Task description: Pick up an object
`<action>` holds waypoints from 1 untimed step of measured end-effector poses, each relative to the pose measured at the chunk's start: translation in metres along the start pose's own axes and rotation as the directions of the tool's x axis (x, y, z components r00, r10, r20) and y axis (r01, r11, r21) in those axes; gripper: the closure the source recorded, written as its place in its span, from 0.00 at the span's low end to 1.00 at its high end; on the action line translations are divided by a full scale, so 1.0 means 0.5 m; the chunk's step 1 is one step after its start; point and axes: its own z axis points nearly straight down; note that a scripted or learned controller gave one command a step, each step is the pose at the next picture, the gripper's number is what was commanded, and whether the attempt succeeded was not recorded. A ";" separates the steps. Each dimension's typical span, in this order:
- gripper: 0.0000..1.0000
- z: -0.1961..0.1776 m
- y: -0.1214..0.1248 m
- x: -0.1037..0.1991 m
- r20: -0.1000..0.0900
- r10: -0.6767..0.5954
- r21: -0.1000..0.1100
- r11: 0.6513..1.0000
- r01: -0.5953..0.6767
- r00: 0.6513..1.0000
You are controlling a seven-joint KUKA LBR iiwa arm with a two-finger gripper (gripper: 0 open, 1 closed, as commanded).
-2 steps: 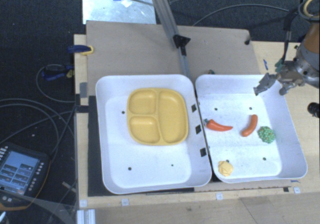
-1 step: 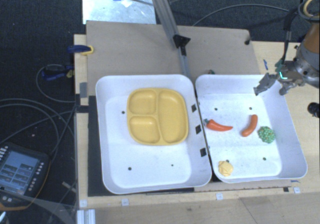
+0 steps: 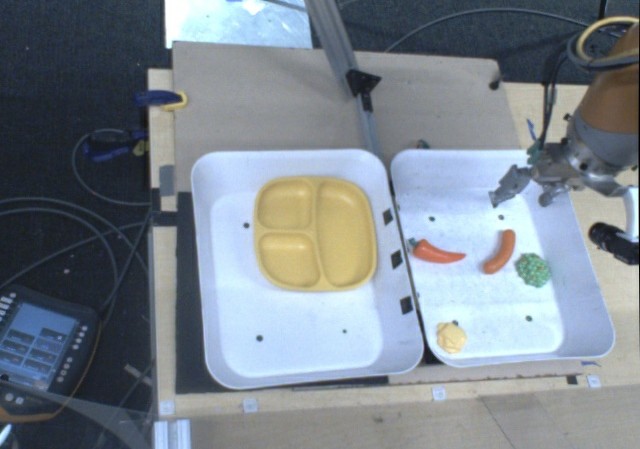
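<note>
Trouble here would most likely come from the crowding at the right side of the right bin: the sausage lies just beside the broccoli, so a descent aimed a little off could straddle both, nudge one against the other, or close on nothing. The sausage also lies tilted, and fingers closing along its length rather than across it would probably let it roll out. The carrot lies flat and low near the left wall of that bin, where a finger could catch the rim between the two bins. The gripper hovers over the upper part of the right bin with its two fingers spread apart and nothing between them. No object sits directly under it; the sausage is the nearest, below it in the view and toward the near edge, with the broccoli just to the right of that. The carrot lies farther left, and a small yellow piece rests well apart at the near left corner. The yellow plate sits alone in the left bin.
</note>
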 end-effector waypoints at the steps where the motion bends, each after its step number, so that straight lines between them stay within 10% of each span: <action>1: 0.00 0.124 -0.002 0.010 -0.001 0.001 0.001 1.000 -0.001 1.000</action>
